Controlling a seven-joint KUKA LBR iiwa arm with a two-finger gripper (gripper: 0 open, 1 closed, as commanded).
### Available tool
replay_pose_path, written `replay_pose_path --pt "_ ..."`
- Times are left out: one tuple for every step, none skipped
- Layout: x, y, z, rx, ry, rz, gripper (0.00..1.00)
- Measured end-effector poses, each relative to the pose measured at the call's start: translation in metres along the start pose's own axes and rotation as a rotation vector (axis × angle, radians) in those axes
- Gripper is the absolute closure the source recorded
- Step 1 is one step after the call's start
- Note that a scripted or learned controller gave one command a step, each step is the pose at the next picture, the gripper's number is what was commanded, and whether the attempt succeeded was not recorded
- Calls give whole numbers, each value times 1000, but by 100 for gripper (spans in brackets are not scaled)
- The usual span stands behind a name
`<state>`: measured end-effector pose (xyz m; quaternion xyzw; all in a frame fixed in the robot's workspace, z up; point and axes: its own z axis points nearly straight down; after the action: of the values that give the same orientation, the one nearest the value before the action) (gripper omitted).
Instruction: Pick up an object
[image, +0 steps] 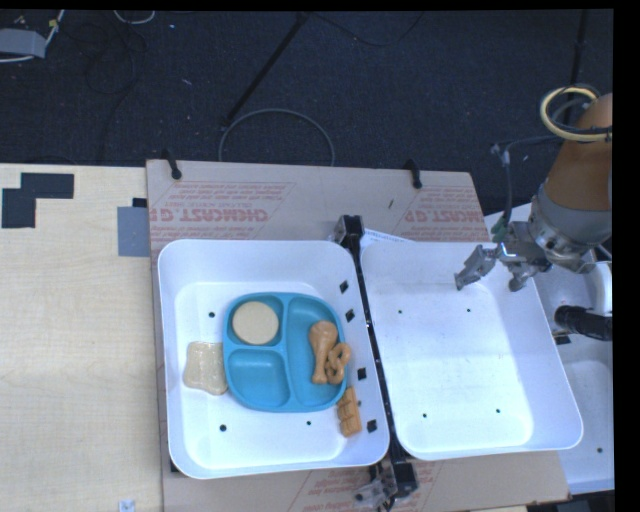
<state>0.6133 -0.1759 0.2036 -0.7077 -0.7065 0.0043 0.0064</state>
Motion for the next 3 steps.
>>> replay_pose_path --pt "0 3 -8 -14 -3 -2 0" --pt "-2 5 56 -7 -1 -2 0" --pt "0 5 109 -9 -1 -2 0"
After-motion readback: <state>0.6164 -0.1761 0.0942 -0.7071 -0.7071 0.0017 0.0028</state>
